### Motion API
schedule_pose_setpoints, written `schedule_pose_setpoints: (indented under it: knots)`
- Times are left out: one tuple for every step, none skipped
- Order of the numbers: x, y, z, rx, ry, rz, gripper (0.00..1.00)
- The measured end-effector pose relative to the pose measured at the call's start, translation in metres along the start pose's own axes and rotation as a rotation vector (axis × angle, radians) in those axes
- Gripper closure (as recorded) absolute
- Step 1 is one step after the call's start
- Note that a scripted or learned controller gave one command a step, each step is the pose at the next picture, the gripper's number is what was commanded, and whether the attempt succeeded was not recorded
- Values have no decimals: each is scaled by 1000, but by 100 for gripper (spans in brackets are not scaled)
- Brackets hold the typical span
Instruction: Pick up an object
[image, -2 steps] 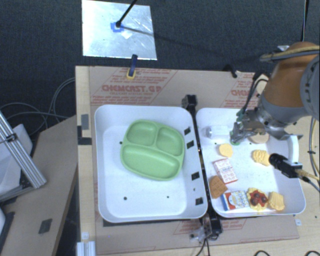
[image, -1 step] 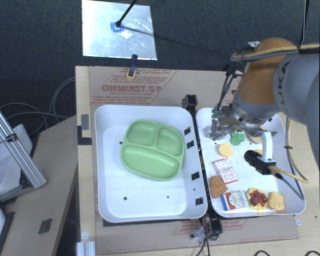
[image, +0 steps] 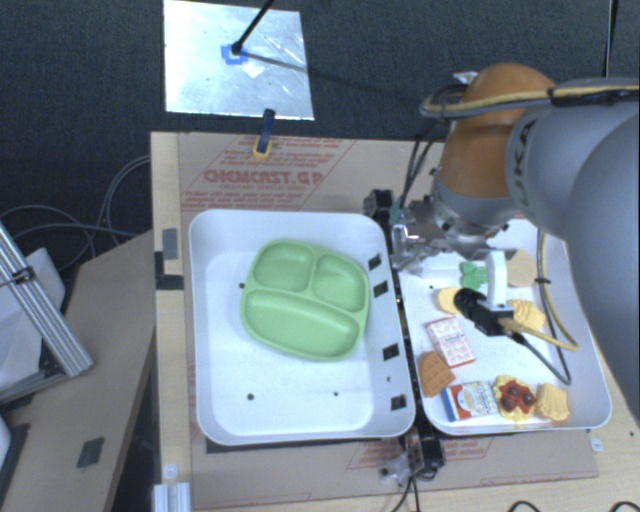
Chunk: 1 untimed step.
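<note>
Leftmost, the left bin (image: 230, 390) holds a green divided plate (image: 305, 300) lying flat, while the arm (image: 500, 130) hangs over the far left corner of the right bin (image: 585, 395). Its jaws sit low beside the wall between the bins, and I cannot tell whether they are apart or together. Judging by nearness, the likeliest thing to pick is the small yellow piece (image: 447, 298), just right of the jaws and toward the camera, with a green piece (image: 473, 272) beside it and a red-and-white card (image: 450, 342) nearer still.
</note>
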<state>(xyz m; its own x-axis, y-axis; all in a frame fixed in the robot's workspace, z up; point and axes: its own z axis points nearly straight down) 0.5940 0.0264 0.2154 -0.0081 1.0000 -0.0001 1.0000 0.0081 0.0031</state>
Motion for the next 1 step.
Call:
schedule_pose_setpoints:
  knots:
    - [-2,-1,-19,0,1,2,100]
